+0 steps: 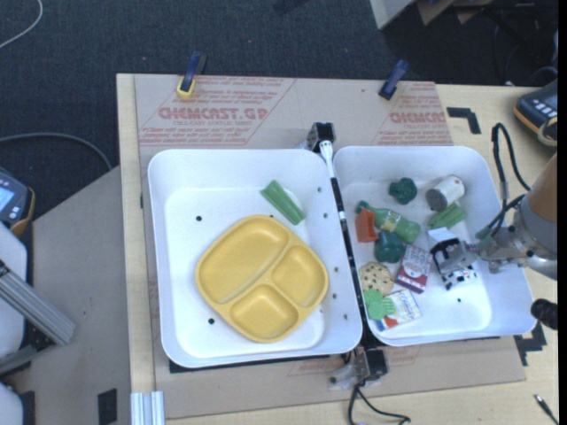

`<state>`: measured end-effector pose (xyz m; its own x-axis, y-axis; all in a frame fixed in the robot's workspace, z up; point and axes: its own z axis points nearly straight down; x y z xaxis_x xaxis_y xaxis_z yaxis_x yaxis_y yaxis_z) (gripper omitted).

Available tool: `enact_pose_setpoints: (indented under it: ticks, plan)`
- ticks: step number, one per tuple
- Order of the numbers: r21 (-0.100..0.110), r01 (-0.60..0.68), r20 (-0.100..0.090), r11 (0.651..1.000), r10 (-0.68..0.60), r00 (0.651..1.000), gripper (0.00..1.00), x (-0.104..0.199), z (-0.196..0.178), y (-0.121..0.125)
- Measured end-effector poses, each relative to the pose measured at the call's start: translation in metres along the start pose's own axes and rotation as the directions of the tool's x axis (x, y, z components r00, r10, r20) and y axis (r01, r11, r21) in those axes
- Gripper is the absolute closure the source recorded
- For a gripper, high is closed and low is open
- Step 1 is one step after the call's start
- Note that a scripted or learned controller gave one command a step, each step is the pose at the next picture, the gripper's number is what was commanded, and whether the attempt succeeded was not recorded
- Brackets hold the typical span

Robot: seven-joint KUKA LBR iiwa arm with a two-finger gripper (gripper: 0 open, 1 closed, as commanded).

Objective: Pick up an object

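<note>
The right bin [469,312] holds several small objects. Among them are a dark green lump [403,189], a white and grey cylinder [446,190], a green bottle [395,225], a red and white packet [413,269] and a round cookie [376,278]. My gripper [447,257] reaches in from the right and sits low over the middle right of this bin. A small black and white object [461,277] lies right below it, touching or nearly so. The gripper's dark body blocks the gap at its tip.
In the left bin [168,237] lie a yellow divided plate [261,277] and a green block [283,201]. The arm's grey wrist [540,237] hangs over the right bin's right wall. Cables and a clamp [321,136] sit at the join between the two bins.
</note>
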<state>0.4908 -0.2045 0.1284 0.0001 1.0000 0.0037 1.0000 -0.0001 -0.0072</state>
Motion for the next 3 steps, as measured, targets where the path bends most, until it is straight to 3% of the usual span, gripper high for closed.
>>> enact_pose_setpoints:
  ticks: [1, 2, 3]
  plan:
    - [-0.001, 0.000, 0.000, 1.000, 0.000, 1.000, 0.00, 0.001, 0.047, -0.001]
    - [-0.010, -0.001, 0.005, 1.000, 0.001, 1.000, 1.00, 0.000, 0.032, 0.001]
    - [-0.013, 0.002, 0.007, 1.000, -0.001, 1.000, 1.00, 0.004, -0.023, 0.012]
